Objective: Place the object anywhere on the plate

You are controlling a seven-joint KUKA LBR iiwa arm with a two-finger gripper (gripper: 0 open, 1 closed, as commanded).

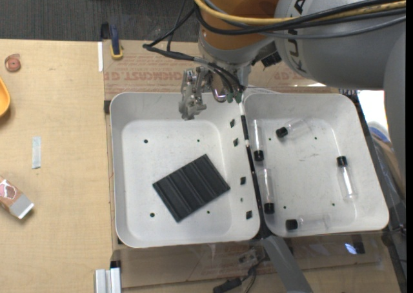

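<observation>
- Near: the dark ribbed plate (pixel 191 187) lies bare in the left bin (pixel 122 175).
- Right bin (pixel 368 150): clear tubes (pixel 345 175) lie unpicked.
- Far: my gripper (pixel 190 106) hangs over the left bin's far edge, carrying nothing visible; spread undeterminable.
- Placement outstanding.

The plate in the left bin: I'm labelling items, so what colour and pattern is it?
Dark grey-black with parallel ridges, seen in the camera view: plate.
</observation>
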